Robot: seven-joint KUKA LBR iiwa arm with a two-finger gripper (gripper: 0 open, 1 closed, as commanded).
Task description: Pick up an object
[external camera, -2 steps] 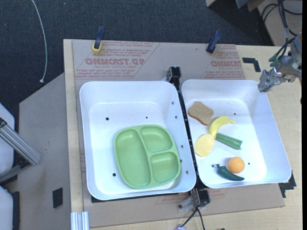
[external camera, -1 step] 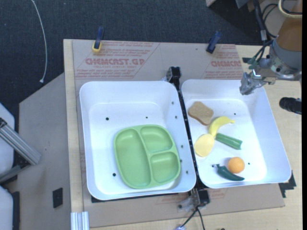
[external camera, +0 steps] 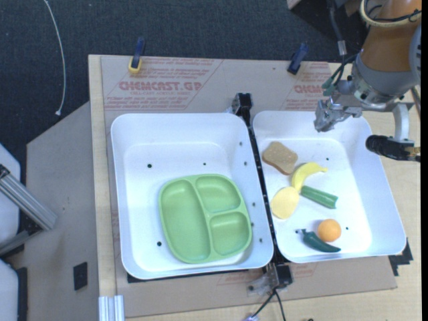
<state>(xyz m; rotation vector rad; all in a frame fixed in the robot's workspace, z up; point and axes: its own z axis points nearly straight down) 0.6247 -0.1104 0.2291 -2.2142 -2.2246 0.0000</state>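
My right bin holds every object untouched, the bread slice nearest my reach. My end effector hangs over the bin's far edge, carrying nothing; its opening I cannot tell.

The robot arm is grey and round, with a shiny orange band near the top. A yellow cable loops over it, and thin dark wires run down its side. Its small metal claw looks silver-grey, though it is blurry.
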